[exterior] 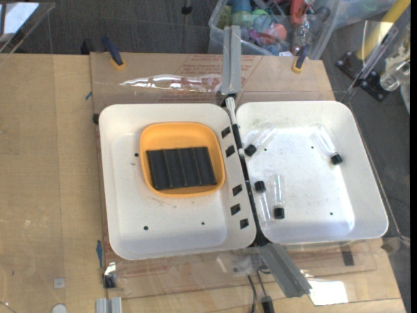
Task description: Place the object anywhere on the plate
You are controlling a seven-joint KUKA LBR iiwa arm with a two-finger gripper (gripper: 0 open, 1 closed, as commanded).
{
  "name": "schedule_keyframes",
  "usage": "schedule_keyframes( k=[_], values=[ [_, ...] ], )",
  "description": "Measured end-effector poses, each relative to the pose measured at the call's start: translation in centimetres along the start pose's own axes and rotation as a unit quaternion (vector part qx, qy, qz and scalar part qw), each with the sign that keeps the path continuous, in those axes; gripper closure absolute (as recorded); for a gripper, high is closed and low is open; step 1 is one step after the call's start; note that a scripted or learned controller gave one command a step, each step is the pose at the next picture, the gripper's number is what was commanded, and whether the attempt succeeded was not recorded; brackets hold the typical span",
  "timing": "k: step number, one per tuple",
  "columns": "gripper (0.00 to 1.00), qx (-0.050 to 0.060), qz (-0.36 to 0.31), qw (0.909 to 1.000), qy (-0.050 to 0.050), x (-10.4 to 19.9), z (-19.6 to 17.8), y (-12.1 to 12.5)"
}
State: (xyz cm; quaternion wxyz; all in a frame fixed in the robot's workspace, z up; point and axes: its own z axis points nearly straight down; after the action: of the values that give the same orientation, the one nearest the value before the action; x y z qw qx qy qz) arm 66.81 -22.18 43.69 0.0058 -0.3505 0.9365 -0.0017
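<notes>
Wooden bench [45, 175] is noted as the work surface, carrying two shallow white bins side by side, with a clear tote of coloured toys [280, 8] on the floor beyond. An orange plate [182, 132] is recorded in the left bin [124, 220], and a black ribbed block [181, 167], taken to be the task's object, is found lying flat on it, well inside the rim. On that reading the placement is judged already met. In the right bin [352, 207], clear tubes [276, 186] with black caps and a few small black pieces [336, 158] are scattered. Risk is assessed as follows: the plate sits loose in its bin, so any further contact could slide it or drag the block over the low rim. A fresh grasp could also be misdirected to the transparent tubes, which are hard to make out against the white. The arm's pose, and whether the gripper is open or closed, cannot be told from this view.
</notes>
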Motion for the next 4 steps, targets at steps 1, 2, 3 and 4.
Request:
schedule_keyframes(
  k=[1, 2, 3, 4],
  values=[
    [1.0, -0.001, -0.195, 0.9809, 0.0, 0.0, 0.05, 0.01],
    [1.0, -0.002, -0.358, 0.9336, -0.001, 0.0, 0.09, 0.02],
    [1.0, -0.003, -0.526, 0.8505, -0.001, 0.0, 0.14, 0.03],
    [1.0, -0.004, -0.616, 0.7877, -0.001, -0.55, 0.18, 0.68]
  ],
)
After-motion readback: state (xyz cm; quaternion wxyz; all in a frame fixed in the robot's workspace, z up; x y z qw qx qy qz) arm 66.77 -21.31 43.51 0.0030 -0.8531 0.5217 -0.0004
